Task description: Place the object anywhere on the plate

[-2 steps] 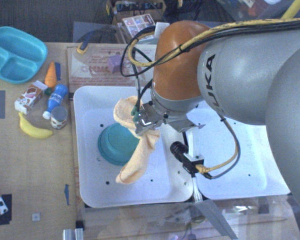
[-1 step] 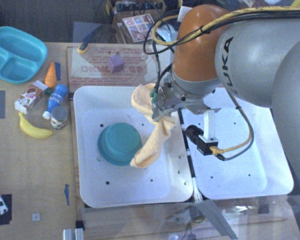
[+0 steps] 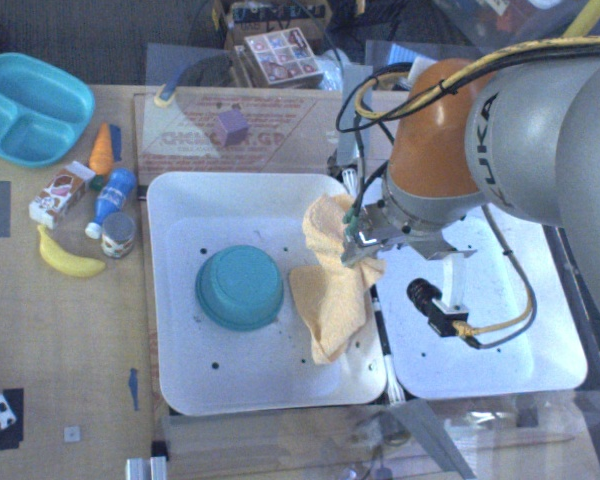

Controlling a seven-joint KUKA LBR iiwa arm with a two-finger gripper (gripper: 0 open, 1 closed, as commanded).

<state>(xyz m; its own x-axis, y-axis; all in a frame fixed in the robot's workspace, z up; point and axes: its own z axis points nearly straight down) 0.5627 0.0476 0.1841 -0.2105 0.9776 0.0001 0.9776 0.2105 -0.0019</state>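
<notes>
Your arm [image 3: 540, 128]: grey shell | orange band [image 3: 435, 143] above wrist | black and yellow cables [image 3: 500, 313] (looped loosely) | dark lettering

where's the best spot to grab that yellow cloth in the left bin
Probably the raised fold at the top of the cloth, beside the gripper, coming straight down. There the cloth is bunched and stands up from the bin floor, giving something to pinch. Its lower part lies flat and offers little. The teal plate sits clear to the left.
</notes>
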